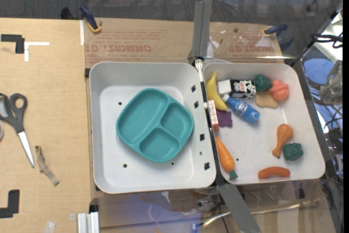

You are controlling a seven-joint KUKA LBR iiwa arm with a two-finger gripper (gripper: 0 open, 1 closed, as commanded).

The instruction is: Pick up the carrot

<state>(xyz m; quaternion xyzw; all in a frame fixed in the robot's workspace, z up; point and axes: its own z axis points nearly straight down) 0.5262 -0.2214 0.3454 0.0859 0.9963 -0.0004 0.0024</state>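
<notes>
Against the right bin's (305, 117) left wall the carrot (224, 156) lies untouched, nothing done; gripper's state: cannot tell

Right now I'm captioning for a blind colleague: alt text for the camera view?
A toy carrot lies against the right bin's left wall among other toy foods, including a banana. The left bin holds a teal divided plate.

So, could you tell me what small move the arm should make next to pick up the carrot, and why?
Probably travel over the right white bin to above the orange toy carrot. It lies slanted along that bin's left wall, green tip toward the near corner, so a descent aligned across its length seems wise.
</notes>
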